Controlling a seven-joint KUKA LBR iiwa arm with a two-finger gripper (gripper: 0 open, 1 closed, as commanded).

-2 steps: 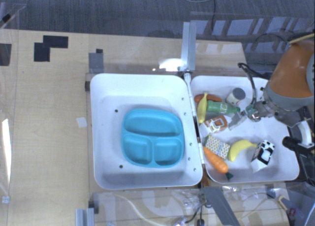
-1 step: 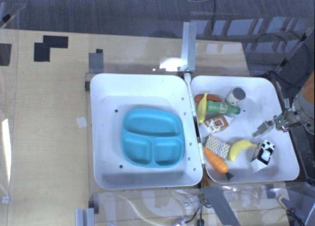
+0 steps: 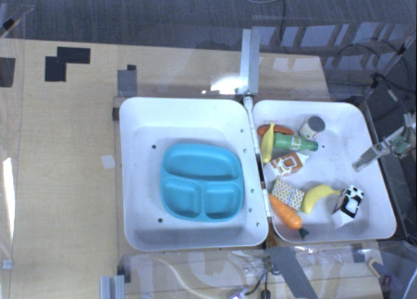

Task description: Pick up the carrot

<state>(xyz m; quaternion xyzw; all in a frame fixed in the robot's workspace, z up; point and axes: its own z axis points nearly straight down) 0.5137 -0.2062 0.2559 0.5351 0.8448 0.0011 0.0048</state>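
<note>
While one carrot lies near the front left corner of the right bin, its tip beside one banana, the gripper hangs over the bin's right side, state unclear. One blue tray fills the left bin on the wooden counter.

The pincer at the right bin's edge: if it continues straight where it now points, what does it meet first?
The pincer points down-left. Its line most likely ends on the bare floor of the right white bin; further along lies the yellow plastic banana, then the orange toy carrot. Depth is unclear.
</note>
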